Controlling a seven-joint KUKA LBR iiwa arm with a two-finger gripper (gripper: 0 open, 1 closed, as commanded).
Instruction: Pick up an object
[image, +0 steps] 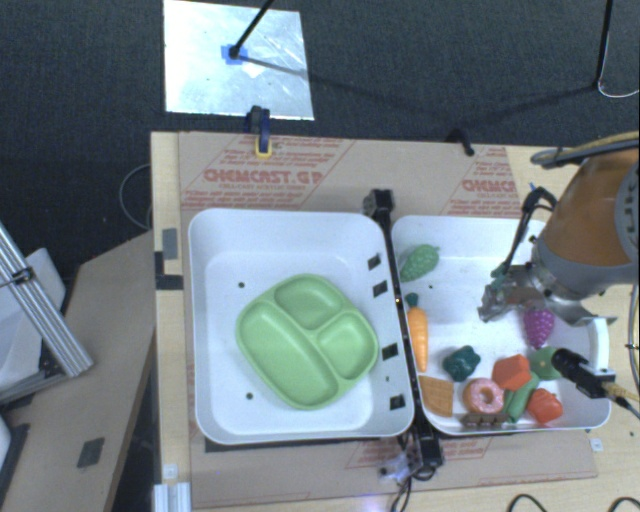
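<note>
The left bin (215, 300) sits at centre-left of the frame on the desk (300, 170), and carries a green divided plate (307, 342) lying flat near its middle, probably parked there as a place to receive things.

The right bin (460, 245) butts against it and holds the toy food, crowded toward the lower right of the frame. Along its left wall lie a green leafy piece (419, 262) and, below it, a carrot (418, 336). Further right are a cracker (436, 394), a dark green piece (462, 362), a pink donut (485, 397), an orange-red piece (511, 372) and a red one (545, 406). Any of these could serve as the object to pick.

At the right of the frame the gripper (505, 297) hangs low over the bin's upper-middle, with purple grapes (539, 324) just beside it, to its lower right. That stance suggests a reach toward the pile. Nothing shows between the jaws, and I cannot tell how wide they stand.
</note>
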